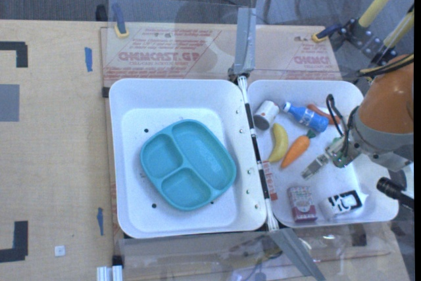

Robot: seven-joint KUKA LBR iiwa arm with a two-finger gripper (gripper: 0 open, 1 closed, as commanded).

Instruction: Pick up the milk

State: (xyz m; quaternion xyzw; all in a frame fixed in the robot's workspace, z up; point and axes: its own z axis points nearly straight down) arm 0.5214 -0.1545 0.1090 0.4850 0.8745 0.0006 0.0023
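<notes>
White plastic walls bound the right bin (385, 212), and hard against its near edge lie two small cartons. The one toward the near right corner is the milk (345, 202), a white carton lying flat with bold black markings on its upper face; it is free of the arm. Just left of it, along the same near edge, lies a small red and white patterned carton (301, 201), close by but not clearly touching. Farther in, over the middle of the bin, hangs the gripper (314, 168), a metal piece slanting down and left from the grey arm with its orange band (389, 105) that reaches in from the right side. Nothing shows between its fingers, and I cannot tell how far apart the jaws stand; the tip is clear of the milk, nearer the centre of the bin. Just beyond the tip an orange carrot (295, 151) lies at a slant, beside a yellow banana (279, 143). Toward the far edge rest a blue bottle with an orange end (304, 115) and a small white cup on its side (266, 114) near the far left corner. In the left bin (125, 108) sits a teal divided plate (188, 164).
</notes>
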